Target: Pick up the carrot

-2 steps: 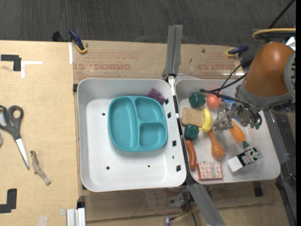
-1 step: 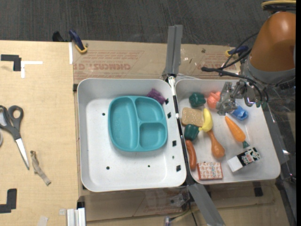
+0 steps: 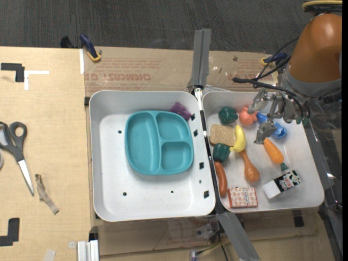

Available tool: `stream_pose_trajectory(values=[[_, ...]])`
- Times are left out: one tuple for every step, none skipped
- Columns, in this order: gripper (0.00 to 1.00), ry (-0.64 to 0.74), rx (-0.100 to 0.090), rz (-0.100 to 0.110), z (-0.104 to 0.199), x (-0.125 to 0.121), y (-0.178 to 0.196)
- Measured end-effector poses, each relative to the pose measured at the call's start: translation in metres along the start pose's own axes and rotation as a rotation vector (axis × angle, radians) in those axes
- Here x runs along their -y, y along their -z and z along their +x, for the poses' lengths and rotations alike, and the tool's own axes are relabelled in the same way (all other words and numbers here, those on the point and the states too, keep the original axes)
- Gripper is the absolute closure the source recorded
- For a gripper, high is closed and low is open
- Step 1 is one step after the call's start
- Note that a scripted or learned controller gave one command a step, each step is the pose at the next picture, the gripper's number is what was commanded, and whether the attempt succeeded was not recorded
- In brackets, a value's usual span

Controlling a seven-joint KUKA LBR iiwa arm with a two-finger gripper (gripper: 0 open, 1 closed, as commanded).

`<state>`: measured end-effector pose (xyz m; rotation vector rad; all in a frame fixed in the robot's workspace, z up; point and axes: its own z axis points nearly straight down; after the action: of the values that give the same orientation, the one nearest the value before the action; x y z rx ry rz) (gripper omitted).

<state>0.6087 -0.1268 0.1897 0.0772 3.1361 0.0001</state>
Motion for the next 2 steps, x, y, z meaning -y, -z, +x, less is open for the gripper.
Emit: stream_pose_trajectory(values=[[0.0, 0.044, -0.002, 0.0, 0.0641, 0.0518, -0.0971], [1.0, 0.046, 0.002, 0.001, 0.0623, 0.0513, -0.0872]])
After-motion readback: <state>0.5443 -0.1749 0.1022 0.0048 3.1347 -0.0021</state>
